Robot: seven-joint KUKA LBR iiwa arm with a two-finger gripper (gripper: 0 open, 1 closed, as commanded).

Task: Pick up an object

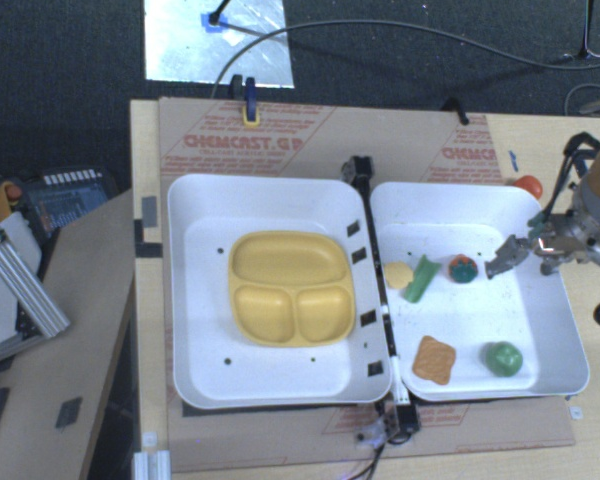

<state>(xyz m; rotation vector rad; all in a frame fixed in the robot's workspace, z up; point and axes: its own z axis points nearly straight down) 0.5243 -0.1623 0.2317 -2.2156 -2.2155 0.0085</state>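
Small round toy, teal with a red patch, lies loose on the floor of the right white bin, nearest to the gripper. Just left of it: a green elongated piece touching a pale yellow lump. Nearer the front wall, an orange waffle-textured slab and a green rounded lump, apart. Scattered loosely, probably tipped in for picking. Gripper hovers just right of the teal toy, nothing between its tips; spread or pressed together, cannot tell. Left white bin holds a yellow three-compartment tray.
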